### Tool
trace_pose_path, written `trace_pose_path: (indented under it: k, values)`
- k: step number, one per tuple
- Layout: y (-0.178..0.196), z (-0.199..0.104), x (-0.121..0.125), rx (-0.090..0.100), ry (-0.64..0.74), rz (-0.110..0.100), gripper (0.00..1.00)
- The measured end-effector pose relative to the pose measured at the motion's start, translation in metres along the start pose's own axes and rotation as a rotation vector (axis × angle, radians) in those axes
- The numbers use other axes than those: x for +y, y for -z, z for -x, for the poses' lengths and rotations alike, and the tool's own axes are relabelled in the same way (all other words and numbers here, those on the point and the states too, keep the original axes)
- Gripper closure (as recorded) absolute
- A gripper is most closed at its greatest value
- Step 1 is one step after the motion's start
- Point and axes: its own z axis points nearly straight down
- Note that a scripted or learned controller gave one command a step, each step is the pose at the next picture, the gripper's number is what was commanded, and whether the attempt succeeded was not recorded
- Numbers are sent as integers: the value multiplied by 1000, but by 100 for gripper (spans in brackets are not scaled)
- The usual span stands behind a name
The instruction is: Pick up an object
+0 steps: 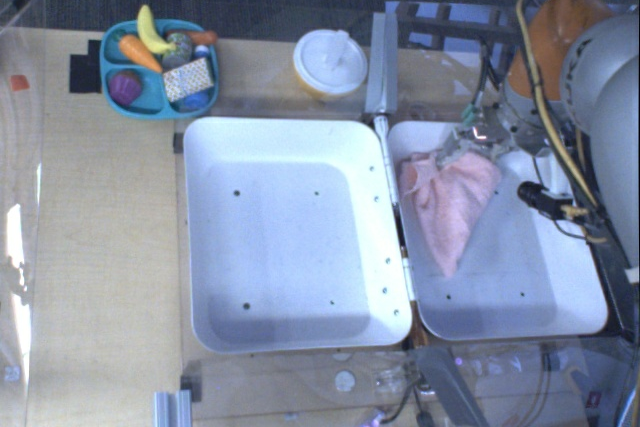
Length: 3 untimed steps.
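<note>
**Pink cloth at the gripper in the right-hand bin**

Starting at the upper left of the frame, a blue divided tray [150, 105] sits on the wooden bench [100, 265], holding a toy banana [151, 31], a carrot [138, 52] and other small play foods. Right of it, near the top centre, stands a yellow cup with a white lid [330, 63]. Below, the left bin [290, 235] fills the middle of the frame. In the right bin [520, 285], a pink cloth [448, 200] lies crumpled against the upper left corner, trailing down toward the bin's middle. The gripper [480, 132] hangs at the cloth's upper right edge, just at the bunched top of the fabric; whether it pinches the cloth or is released, I cannot tell. The grey arm [600, 105] fills the upper right.
</note>
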Motion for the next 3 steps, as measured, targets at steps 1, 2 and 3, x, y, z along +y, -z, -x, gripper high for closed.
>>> trace_pose_path:
  k: [1, 2, 3]
  values:
    - [99, -7, 1, -1, -149, 2, 0]
    - [-18, 58, -2, -1, -179, 4, 0]
    - [-18, 60, -9, -1, 119, 2, 0]
